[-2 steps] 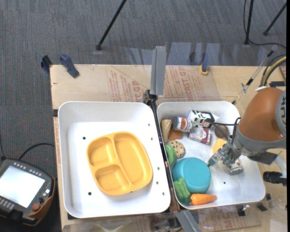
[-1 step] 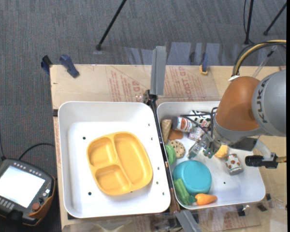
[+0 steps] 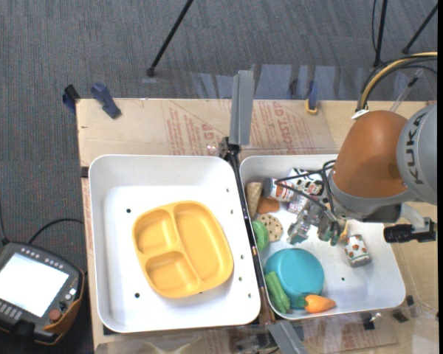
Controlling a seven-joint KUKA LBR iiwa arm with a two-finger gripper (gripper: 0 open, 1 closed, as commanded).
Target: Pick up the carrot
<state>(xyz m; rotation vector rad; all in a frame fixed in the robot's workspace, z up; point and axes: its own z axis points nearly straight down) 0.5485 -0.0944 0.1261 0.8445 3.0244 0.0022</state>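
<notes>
The carrot (image 3: 321, 303), orange with a green top, lies at the front edge of the right bin (image 3: 384, 282), just in front of a blue bowl (image 3: 295, 271). My gripper (image 3: 314, 231) hangs over the middle of the right bin, behind the bowl and well back from the carrot. Its two fingers (image 3: 299, 232) stand apart, pointing down, and I see nothing between them. The arm's orange band covers part of the bin's back right.
The right bin also holds a green cucumber (image 3: 277, 292) left of the carrot, another green item (image 3: 261, 234), a cookie (image 3: 272, 227), a small can (image 3: 356, 250) and a bottle (image 3: 284, 192). A yellow divided plate (image 3: 182, 249) lies in the left bin (image 3: 111, 198).
</notes>
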